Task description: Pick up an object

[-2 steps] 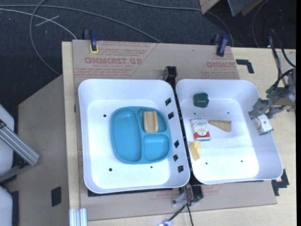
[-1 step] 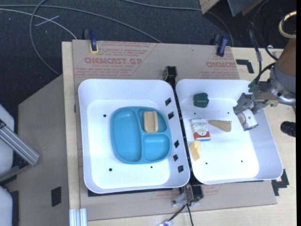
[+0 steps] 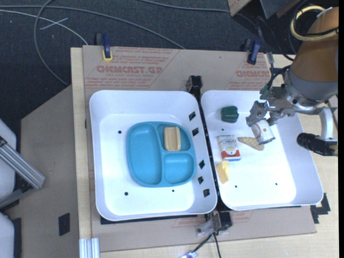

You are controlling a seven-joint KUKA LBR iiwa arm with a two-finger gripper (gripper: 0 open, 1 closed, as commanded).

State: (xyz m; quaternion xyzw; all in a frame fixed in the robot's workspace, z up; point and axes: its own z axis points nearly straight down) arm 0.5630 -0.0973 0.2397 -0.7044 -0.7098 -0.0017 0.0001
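Observation:
My gripper (image 3: 262, 129) hangs over the right bin (image 3: 290, 187), near its upper middle, reaching in from the right. Just below its fingertips lies a tan wedge-shaped piece (image 3: 250, 142), and something small and white with red marks sits right at the tips. A dark green object (image 3: 229, 113) rests left of the gripper. A small white and red packet (image 3: 229, 147) and a yellow block (image 3: 222, 172) lie further left and lower in the same bin. I cannot make out the finger gap.
The left bin (image 3: 107, 192) holds a blue divided tray (image 3: 141, 160) with a tan bread-like piece (image 3: 172, 138) in its upper right compartment. Black clips line the divider between the bins. Blue clamps hold the cardboard base at the back.

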